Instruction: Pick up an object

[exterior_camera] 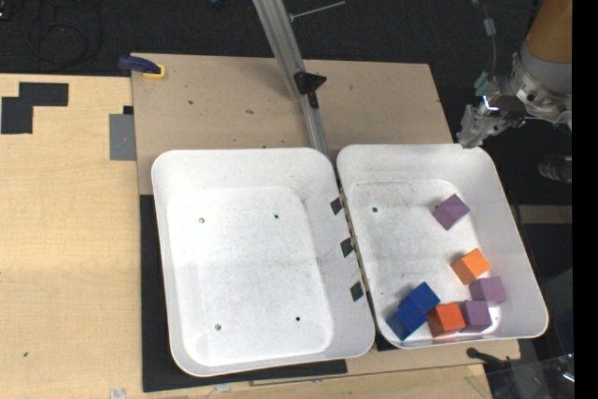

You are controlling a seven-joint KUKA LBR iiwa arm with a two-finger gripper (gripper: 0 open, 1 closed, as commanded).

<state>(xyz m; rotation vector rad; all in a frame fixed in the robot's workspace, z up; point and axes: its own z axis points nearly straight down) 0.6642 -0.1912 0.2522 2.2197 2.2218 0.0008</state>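
The arm enters from the right of the camera view, and its pincer (475,121) hangs outside the right-hand bin (411,165), just past that bin's far right corner and above the dark floor beyond the worktop (234,103). Whether the pincer is open or closed cannot be told from here; the tip is small and set against a dark ground, and nothing can be made out in its hold. All candidate objects lie in the right-hand bin. A purple block (450,211) sits alone toward the bin's middle right and is the nearest to the pincer. An orange block (470,264) lies further toward the near edge. Against the near wall are a blue block (413,310), a second orange block (447,318) and two more purple blocks, one (488,290) beside the other (477,315), all packed close, some touching. The left-hand bin (187,192) holds no blocks. The governing relation: every object lies toward the near side of the view from the pincer, and slightly left of it, so the coming move must travel inward over the bin's rim and then descend. In my judgement the lone purple block is the soundest target, standing clear of its neighbours and the walls. The task is not yet begun in effect: nothing is lifted.
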